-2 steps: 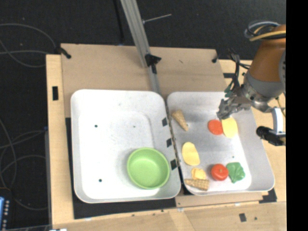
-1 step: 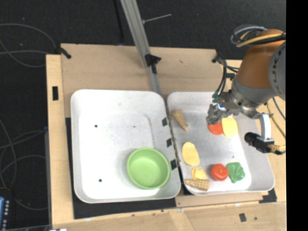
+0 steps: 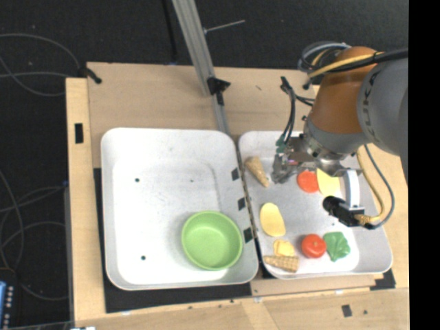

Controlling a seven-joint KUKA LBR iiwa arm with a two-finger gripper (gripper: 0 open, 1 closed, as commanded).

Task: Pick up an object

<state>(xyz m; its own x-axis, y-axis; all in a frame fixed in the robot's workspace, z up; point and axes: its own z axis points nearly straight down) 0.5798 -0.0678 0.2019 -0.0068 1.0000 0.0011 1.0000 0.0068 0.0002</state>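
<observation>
Camera view puts the end effector (image 3: 282,172) low inside the right shallow white plastic bin (image 3: 375,253), near its back-left part, hanging from the grey arm with the orange band (image 3: 340,108). Whether it is spread or pressed together I cannot tell, since the dark hardware blurs against the bin floor, and nothing can be seen pinched in it, so the pick looks not yet made. Candidates lie all around it: a tan cone-shaped toy (image 3: 257,171) just beside it toward the bin's left wall, a small red round toy (image 3: 308,181) and a pale yellow flat piece (image 3: 328,183) just beside it on the other side, a yellow oval toy (image 3: 272,219) nearer the front, and further forward a yellow waffle-textured piece (image 3: 283,255), a red tomato-like toy (image 3: 313,246) and a green pepper-like toy (image 3: 336,245). My judgement is that the cone is the likeliest target, with closing and lifting left to do. Well apart, in the left shallow white bin (image 3: 124,157), sits 1 light green plastic bowl (image 3: 212,240). Both bins rest on a light wooden counter (image 3: 151,95) over a black floor strewn with cables, and a grey metal pole (image 3: 196,40) rises behind the bins.
</observation>
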